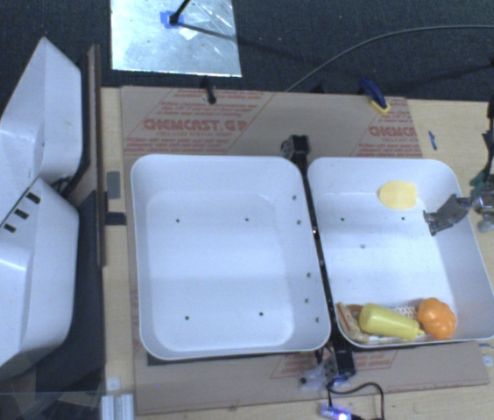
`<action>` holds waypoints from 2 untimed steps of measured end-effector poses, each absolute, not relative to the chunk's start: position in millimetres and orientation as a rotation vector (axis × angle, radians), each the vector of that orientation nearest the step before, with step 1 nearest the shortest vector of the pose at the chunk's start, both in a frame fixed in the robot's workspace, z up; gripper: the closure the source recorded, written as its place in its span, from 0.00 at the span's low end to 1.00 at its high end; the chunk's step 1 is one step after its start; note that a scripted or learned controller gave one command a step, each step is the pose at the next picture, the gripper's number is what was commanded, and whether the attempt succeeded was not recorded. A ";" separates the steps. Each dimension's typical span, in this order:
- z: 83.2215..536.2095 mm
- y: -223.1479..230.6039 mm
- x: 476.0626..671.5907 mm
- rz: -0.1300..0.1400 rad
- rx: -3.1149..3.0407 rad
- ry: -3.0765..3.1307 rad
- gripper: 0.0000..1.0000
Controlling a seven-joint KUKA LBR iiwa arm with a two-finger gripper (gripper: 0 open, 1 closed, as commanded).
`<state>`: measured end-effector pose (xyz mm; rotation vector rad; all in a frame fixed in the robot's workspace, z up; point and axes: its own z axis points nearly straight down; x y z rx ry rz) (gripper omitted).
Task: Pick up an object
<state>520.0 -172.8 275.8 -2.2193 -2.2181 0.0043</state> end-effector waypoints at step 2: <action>220.5 -177.1 527.2 0.003 -2.219 -2.219 0.00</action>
